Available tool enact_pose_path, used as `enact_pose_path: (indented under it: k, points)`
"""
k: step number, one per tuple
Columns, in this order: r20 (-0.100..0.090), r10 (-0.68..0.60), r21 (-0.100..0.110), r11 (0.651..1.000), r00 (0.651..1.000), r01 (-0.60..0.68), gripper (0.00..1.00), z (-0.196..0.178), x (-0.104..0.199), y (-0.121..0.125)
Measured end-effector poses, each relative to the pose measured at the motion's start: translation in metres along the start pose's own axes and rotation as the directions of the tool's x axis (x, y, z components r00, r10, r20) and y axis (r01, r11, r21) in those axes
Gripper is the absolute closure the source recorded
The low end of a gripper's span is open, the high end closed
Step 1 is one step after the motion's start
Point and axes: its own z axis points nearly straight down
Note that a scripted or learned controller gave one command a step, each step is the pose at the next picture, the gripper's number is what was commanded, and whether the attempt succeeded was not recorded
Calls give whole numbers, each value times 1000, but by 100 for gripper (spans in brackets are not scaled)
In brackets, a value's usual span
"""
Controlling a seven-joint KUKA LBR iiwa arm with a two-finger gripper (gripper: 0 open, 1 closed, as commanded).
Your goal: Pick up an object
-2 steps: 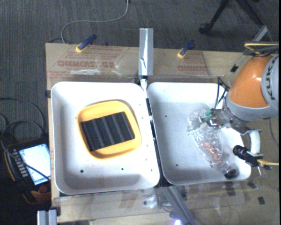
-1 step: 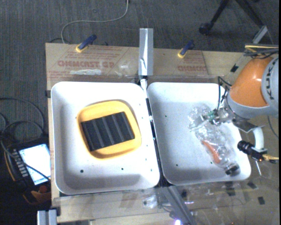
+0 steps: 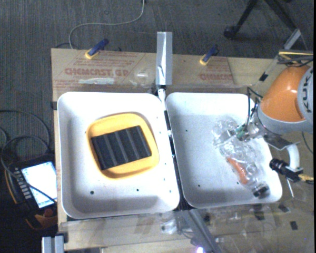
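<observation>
Two white bins sit side by side on the surface, which fills the middle of the frame. The left bin holds a yellow tray with a black ribbed insert, lying flat near the bin's centre and turned slightly off square to the walls.

The right bin holds a clear plastic bottle, crumpled, lying on its side in the right half of the bin. It runs from the middle right down toward the lower right corner, where its dark cap rests close to the bin wall. Something orange shows through the clear plastic partway along it.

The arm comes in at the right edge of the frame, its orange band over the upper right corner of the right bin. The gripper is low over the bottle's upper end, at or just beside the plastic; whether it touches is unclear, and its state, released or clenched, cannot be told from this angle.

Along the upper edge of the surface, two blue and yellow clamps grip the board, one at upper left and one at upper right. A grey post stands between the bins at the top. A black cable loops on the floor at the left edge of the frame.
</observation>
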Motion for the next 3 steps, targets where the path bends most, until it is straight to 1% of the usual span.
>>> enact_pose_path:
  k: [1, 2, 3]
  points:
    - [7, -71, 5, 997, 997, 71, 0, 0, 10, 0]
    - [6, -73, 2, 997, 997, 73, 100, -9, 11, 2]
    - [-27, 6, 67, 998, 1000, -4, 100, -71, 63, 80]
